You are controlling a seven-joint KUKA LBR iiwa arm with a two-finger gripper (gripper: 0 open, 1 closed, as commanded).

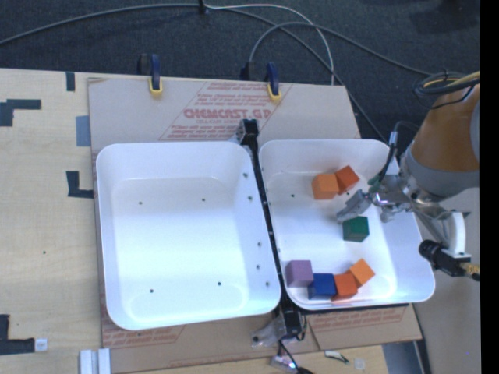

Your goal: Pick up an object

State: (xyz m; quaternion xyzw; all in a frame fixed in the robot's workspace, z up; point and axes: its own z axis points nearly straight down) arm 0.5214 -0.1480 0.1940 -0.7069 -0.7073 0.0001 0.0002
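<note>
My gripper [368, 210] hangs over the right side of the right bin [405, 287], its two fingers spread open with nothing between them. A dark green cube [355, 229] lies on the bin floor just below and slightly left of the fingertips, apart from them. Two orange blocks [335, 183] touch each other at the bin's upper middle, left of the gripper. Along the front wall sit a purple cube [299, 272], a blue cube [322, 286], a red-orange block [345, 286] and an orange block [362, 271].
The left bin [105, 209] adjoins the right one along a black divider strip [263, 209]. Both rest on cardboard held by two clamps [155, 75] at the back. The arm's grey and orange body [444, 142] overhangs the right bin's right wall.
</note>
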